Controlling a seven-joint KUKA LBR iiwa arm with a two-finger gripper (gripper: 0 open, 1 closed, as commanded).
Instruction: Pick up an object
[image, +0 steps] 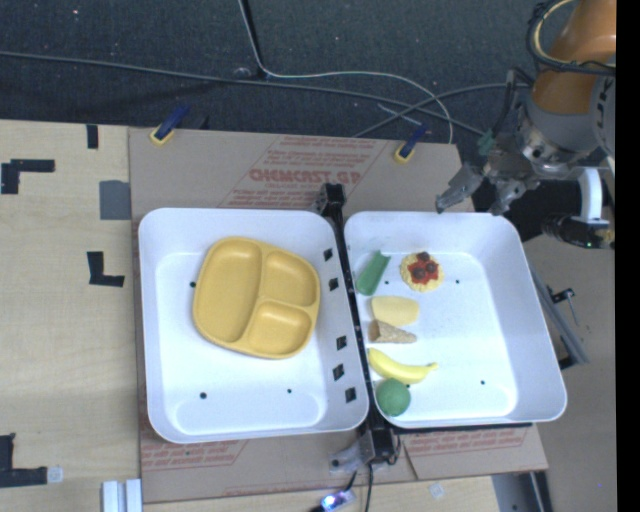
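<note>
Yellow three-compartment plate (256, 297), smooth, in white left bin (160, 330)

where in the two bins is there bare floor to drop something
Right bin: the whole right half is bare, from the tart and banana over to the right wall. Left bin: a bare strip along the front, below the yellow divided plate. It is crowded along the right bin's left wall, where the toy foods sit in a column.

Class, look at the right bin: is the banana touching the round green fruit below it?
Touching. The camera view shows the banana lying right against the top of the round green fruit, with no white bin floor between them.
</note>
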